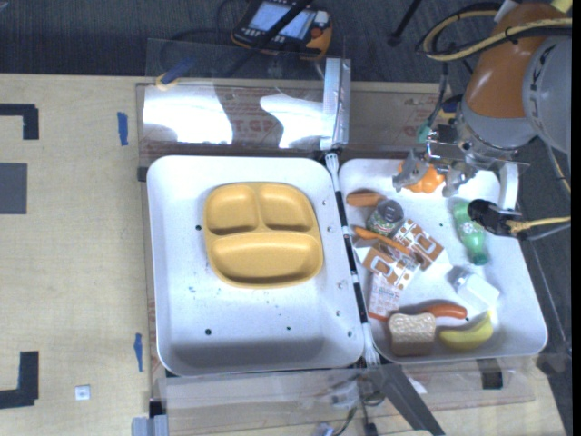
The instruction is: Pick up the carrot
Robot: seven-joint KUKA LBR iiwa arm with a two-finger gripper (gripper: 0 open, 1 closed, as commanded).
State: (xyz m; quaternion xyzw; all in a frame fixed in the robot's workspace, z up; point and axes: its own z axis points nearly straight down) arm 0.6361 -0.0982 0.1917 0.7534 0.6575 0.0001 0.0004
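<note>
The carrot (379, 240), a slim orange stick, lies in the right bin (517, 289) near its left wall, its right end tucked under a printed packet (399, 260). My gripper (428, 180) hangs over the bin's far side, up and to the right of the carrot and well apart from it. It is open, and its fingers (406, 174) stand either side of a stubby orange lump (424, 183) that rests by the far wall.
The right bin also holds an orange-brown oval (366, 198), a dark round tin (388, 214), a green bottle (470, 236), a sausage (440, 311), a sponge (412, 331) and a banana (467, 331). A yellow divided tray (262, 232) sits in the left bin (182, 316).
</note>
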